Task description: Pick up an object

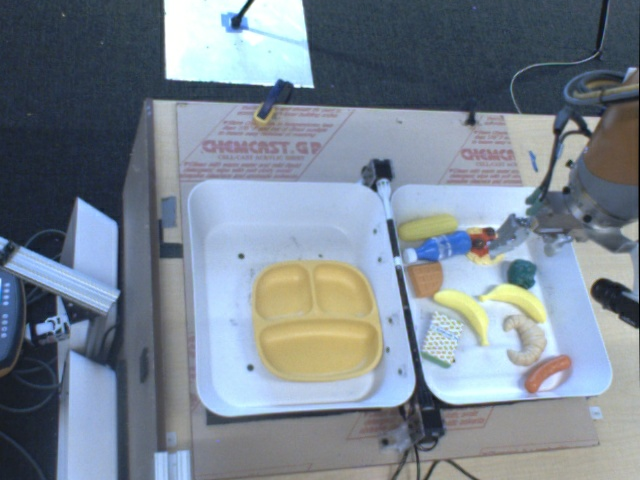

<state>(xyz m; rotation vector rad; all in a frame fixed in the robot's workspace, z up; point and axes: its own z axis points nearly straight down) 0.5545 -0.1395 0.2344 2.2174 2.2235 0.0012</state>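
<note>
Jaw state cannot be told while the grey two-finger gripper (515,230) is being held over the right white bin's (590,313) far edge. Crowded toys there, like the small red-and-yellow piece (482,244), are risking being nudged aside.

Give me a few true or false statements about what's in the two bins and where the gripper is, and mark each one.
1. The yellow divided tray lies in the left bin. True.
2. The two bananas are in the left bin. False: both lie in the right bin, the second banana beside the first.
3. The gripper is over the right bin, near the blue bottle. True.
4. The sausage lies at the far edge of its bin. False: it lies at the near right corner, just below the croissant.
5. The tray holds a corn cob. False: the corn cob is in the right bin.
</note>
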